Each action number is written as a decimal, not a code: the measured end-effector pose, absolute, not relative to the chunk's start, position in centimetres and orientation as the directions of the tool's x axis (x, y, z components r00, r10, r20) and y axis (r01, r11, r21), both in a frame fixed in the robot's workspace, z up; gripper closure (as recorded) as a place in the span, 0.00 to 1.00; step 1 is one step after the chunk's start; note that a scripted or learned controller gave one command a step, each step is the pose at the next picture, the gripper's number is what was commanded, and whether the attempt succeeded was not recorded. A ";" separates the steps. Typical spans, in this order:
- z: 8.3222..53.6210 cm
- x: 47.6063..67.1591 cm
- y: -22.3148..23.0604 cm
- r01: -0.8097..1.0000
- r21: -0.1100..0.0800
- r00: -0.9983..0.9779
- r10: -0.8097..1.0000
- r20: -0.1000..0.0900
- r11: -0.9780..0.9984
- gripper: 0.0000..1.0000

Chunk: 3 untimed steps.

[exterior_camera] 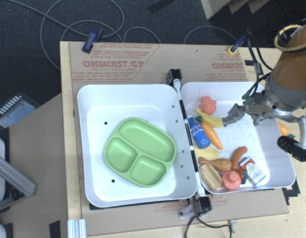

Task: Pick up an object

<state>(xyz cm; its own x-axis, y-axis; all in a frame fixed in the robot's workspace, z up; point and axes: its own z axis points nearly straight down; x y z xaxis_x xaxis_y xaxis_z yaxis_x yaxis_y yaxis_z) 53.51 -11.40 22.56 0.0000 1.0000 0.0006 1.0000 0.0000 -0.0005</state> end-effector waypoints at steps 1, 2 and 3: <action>8.4 55.1 -10.9 1.000 0.001 0.001 1.000 -0.001 -0.001 0.00; 8.5 59.9 -9.5 1.000 0.003 0.002 1.000 -0.004 -0.002 0.00; 8.4 55.9 -10.1 1.000 -0.002 0.001 1.000 0.000 -0.001 0.00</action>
